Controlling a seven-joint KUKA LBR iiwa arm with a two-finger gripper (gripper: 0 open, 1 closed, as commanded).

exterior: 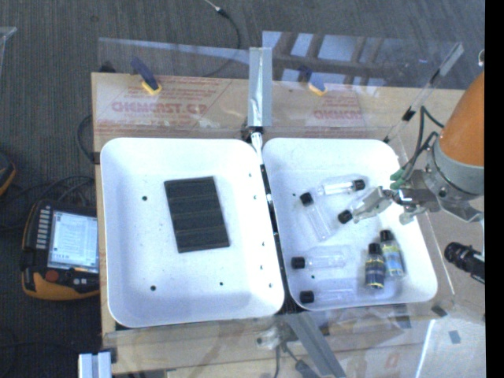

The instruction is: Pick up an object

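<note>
Low over the right bin [409, 291], near its right wall: the gripper [378, 204], reaching in from the right below the arm's orange band [475, 124]. Cannot tell whether spread or pressed together, as the metal tip blurs into the glass beneath it. Touching or overlapping that tip, a slanted vial [356, 210], clear with a black cap at its lower left end, but not plainly pinched, so no hold to report. Just above it, near but apart, a second capped vial [342, 186] lying almost level. To the left, a third vial [316, 216] angled down the bin floor with its cap at the upper end. Further toward the front edge, two more clear vials – one [323, 260] across the middle, another [327, 295] against the front wall. Below the gripper, side by side and touching, a dark bottle [374, 266] and a blue-labelled bottle [391, 256], caps pointing away from the front rim. Nothing lying on top of the slanted vial apart from the gripper itself. In the left bin [126, 290], well apart from all this, a flat black ribbed pad [197, 213]. On the floor at far left, an orange-edged pendant [60, 250].
</note>
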